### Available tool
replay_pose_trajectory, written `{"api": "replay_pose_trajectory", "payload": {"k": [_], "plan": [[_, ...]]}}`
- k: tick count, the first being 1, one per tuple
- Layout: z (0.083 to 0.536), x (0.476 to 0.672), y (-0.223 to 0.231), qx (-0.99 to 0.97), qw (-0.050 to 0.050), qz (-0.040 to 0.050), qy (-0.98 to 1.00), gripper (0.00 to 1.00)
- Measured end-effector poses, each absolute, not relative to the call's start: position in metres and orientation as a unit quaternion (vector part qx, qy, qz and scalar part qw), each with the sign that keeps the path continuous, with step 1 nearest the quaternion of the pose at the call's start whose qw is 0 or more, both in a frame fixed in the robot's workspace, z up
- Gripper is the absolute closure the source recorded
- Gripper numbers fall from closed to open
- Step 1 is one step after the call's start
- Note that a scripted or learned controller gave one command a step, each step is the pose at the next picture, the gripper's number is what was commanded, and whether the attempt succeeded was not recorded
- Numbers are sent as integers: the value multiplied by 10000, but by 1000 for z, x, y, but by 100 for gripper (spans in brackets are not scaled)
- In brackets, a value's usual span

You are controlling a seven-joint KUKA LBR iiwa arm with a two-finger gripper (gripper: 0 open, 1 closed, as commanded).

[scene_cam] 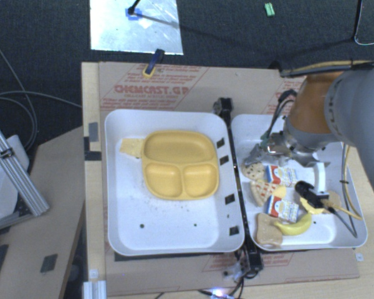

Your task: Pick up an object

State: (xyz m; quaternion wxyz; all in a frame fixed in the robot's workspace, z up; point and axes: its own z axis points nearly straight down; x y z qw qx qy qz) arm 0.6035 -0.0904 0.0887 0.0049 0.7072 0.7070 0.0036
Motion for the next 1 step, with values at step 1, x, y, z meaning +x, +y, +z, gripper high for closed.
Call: {"api": "replay_pose_trajectory", "payload": {"k": [1], "plan": [[89,582,-88,7072,53,42,7070,0]]}}
